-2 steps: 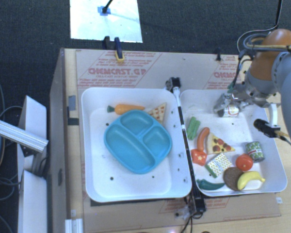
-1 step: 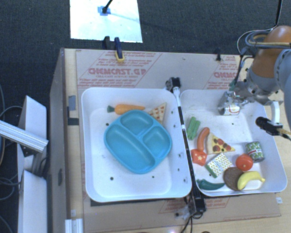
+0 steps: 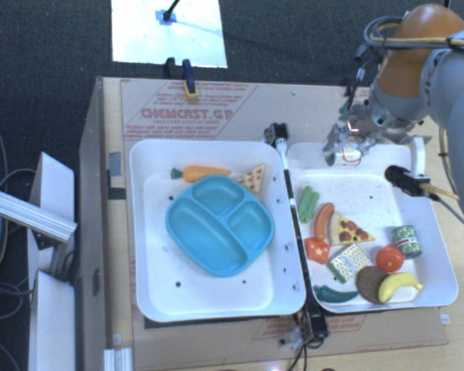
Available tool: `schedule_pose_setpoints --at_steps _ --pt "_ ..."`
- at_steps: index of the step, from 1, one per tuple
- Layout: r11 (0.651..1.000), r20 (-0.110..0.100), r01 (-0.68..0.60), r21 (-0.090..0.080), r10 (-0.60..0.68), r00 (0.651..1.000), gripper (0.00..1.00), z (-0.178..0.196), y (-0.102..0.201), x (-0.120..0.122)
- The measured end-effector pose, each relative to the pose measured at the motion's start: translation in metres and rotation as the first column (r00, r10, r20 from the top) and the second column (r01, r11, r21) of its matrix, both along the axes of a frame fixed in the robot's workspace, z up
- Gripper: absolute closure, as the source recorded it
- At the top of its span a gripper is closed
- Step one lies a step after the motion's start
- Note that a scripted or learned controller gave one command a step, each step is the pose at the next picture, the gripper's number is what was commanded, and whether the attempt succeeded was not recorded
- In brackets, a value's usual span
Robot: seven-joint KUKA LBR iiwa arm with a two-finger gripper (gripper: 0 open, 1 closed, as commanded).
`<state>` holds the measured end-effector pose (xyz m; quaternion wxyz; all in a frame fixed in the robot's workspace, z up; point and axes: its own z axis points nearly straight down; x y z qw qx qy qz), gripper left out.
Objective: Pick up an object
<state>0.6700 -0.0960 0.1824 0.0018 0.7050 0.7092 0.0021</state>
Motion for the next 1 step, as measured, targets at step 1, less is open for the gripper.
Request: schedule_pose_setpoints --at_steps 1 --pt "1.000 -0.001 0.001 0.001 -0.001 1.000 1.00 0.0527 0.0648 -0.0386"
